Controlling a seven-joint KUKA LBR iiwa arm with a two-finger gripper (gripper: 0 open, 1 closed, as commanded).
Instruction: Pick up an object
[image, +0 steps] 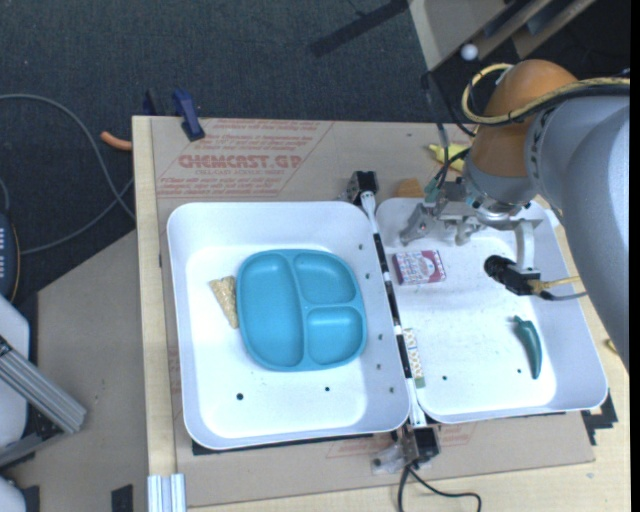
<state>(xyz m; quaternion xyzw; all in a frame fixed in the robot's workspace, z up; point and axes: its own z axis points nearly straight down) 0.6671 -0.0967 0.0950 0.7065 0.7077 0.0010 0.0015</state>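
Note:
In the right bin (560, 395), my gripper (437, 232) hangs over the far left corner. Its fingers stand open with nothing between them. Just below it, a red and white packet (418, 267) lies flat on the bin floor. A teal, pepper-shaped object (529, 346) rests near the bin's right side. A small printed strip (411, 357) lies along the divider between the bins.
The left bin (200, 400) holds a blue divided plate (301, 307) with a tan cracker-like piece (225, 296) at its left edge. My grey arm with its orange band (520, 105) covers the right bin's far right corner.

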